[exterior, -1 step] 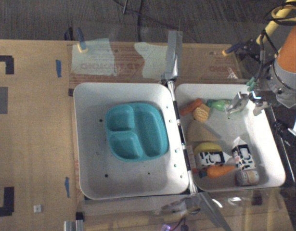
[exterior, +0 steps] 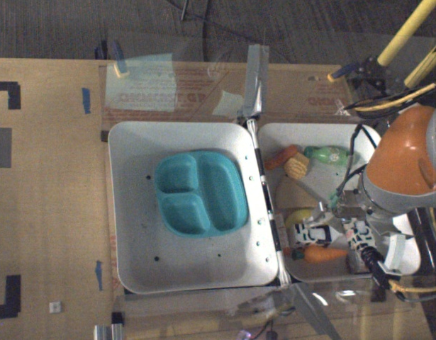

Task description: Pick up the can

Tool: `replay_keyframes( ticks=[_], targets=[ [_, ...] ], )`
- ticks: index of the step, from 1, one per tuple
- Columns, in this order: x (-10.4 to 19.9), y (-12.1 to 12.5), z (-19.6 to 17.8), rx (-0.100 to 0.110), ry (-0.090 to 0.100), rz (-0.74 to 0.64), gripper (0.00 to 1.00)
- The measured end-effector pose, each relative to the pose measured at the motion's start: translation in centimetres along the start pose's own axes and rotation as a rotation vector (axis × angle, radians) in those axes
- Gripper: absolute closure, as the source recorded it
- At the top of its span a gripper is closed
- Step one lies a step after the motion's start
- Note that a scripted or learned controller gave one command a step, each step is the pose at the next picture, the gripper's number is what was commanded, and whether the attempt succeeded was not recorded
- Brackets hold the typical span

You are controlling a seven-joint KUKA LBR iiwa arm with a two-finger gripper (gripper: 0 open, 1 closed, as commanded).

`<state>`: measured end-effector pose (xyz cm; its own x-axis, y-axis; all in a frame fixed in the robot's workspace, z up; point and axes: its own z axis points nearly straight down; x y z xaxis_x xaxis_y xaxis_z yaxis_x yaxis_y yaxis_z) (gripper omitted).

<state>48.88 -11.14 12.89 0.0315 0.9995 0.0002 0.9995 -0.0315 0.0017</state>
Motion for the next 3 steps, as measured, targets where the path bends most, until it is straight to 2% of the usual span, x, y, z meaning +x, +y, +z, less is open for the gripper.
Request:
replay_keyframes(
  ticks=[1, 2, 3],
  targets=[
    [-5.7, 2.6, -2.0, -0.001, -0.002, 0.129, 0.00],
    [-9.8, -0.1, 3.4, 0.001, 0.000, -0.009, 0.00],
    [-8.9, 4.0, 3.8, -0.008, 0.004, 0.287, 0.00]
  ],
)
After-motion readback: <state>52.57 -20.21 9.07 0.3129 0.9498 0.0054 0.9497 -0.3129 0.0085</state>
